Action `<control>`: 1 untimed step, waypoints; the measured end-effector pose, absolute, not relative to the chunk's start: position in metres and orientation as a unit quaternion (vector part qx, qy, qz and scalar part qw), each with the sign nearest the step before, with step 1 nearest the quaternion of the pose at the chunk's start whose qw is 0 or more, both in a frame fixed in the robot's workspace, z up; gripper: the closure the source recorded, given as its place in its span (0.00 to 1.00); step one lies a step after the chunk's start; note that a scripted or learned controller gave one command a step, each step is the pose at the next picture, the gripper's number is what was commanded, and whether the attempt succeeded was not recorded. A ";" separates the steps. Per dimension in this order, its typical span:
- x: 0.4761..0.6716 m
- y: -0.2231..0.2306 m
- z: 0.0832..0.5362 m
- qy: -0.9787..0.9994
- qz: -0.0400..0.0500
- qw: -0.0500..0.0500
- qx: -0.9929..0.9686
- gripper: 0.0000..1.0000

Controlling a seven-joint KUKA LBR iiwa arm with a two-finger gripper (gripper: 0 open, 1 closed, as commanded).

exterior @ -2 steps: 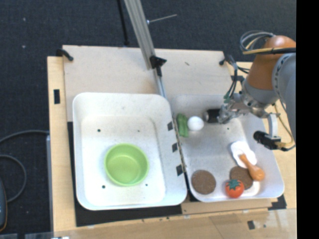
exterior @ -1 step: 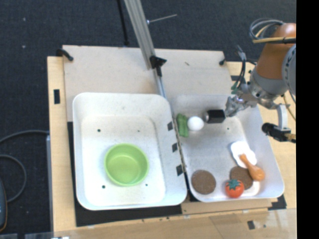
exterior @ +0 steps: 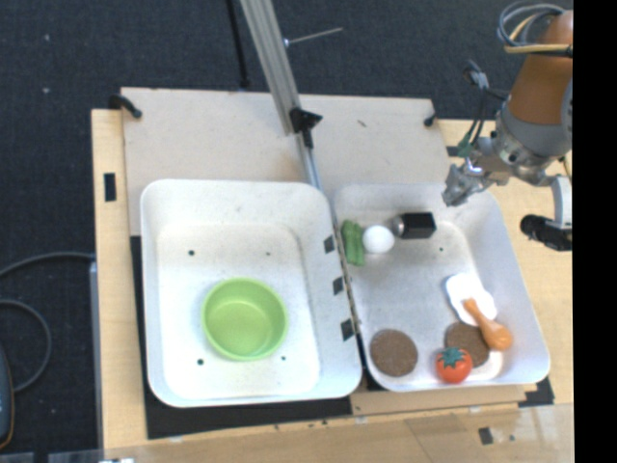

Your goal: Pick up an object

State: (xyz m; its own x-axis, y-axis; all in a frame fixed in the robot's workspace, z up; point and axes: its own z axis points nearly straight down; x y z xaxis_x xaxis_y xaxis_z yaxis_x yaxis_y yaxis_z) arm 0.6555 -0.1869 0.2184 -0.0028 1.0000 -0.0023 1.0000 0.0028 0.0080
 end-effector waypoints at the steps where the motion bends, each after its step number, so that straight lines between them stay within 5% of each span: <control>1: 0.656 -0.188 0.236 0.708 0.001 0.002 0.706 1.00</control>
